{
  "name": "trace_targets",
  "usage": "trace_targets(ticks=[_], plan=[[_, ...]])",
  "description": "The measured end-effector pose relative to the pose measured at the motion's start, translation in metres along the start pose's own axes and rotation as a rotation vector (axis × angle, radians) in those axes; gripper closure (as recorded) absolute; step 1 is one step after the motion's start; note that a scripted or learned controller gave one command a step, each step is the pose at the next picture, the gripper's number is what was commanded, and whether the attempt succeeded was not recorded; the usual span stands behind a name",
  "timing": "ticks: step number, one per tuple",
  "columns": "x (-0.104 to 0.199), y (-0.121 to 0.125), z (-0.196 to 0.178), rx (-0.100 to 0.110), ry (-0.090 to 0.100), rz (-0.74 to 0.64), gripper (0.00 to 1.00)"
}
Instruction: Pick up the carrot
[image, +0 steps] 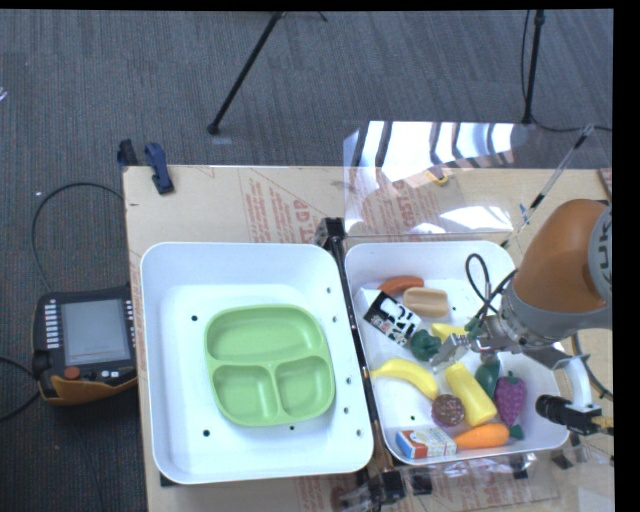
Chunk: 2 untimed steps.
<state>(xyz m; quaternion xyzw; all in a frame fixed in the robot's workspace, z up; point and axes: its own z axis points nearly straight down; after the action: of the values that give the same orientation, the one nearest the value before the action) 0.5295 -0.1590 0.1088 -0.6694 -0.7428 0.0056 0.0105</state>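
Orange carrot (482, 436) at right bin's (372, 262) front edge, claw (462, 345) above banana (405, 373); claw state we cannot tell. We advise shifting toward front, descending straight.

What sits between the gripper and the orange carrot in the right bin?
In the camera view, a yellow cylindrical toy lies between the gripper and the orange carrot.

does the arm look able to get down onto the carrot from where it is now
Probably yes. The carrot lies uncovered near the front of the right bin, just below the end effector. It is crowded, though: the grapes, yellow piece and small box sit close around it, so fingers may bump them.
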Motion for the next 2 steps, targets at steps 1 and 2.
trace_targets(ticks=[1,2], plan=[[-0.009,-0.047,0.016,-0.03,-0.004,-0.14,0.0],[-0.048,-0.042,-0.042,-0.02,-0.007,-0.119,0.0]])
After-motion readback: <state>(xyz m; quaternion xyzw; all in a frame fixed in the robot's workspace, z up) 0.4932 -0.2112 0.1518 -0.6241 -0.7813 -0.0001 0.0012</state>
